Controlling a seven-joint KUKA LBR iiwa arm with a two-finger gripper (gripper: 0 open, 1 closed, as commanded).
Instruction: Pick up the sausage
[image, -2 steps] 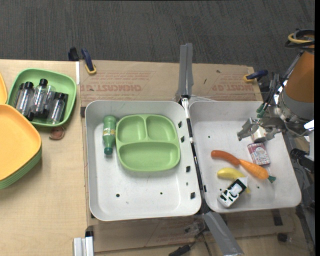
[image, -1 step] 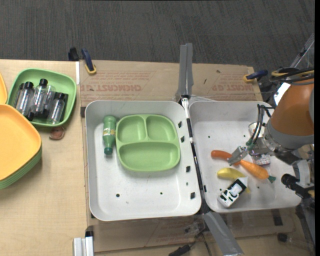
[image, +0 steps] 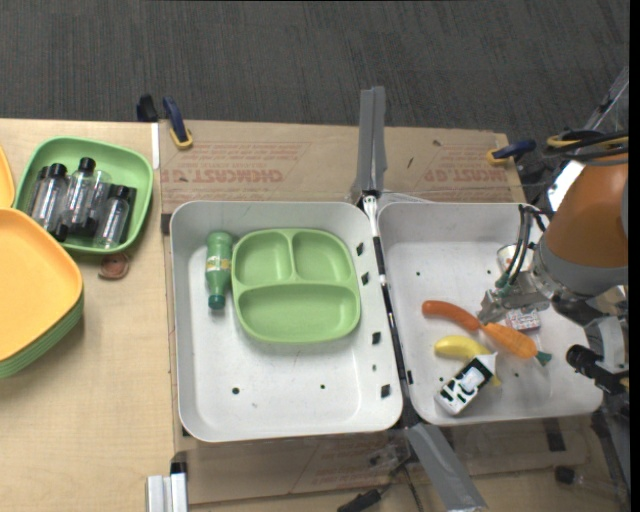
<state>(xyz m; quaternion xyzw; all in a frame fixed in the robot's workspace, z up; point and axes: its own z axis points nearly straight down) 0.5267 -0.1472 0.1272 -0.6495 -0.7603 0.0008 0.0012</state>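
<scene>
jaws (image: 497, 306) state: cannot tell | over sausage (image: 452, 313) end | right bin (image: 430, 240)

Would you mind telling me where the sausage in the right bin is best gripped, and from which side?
Probably at its free left half, from straight above. The sausage lies flat, slanting down to the right, and its right end meets the carrot near the tool. The banana lies close below, so closing across its narrow width looks safest.
</scene>
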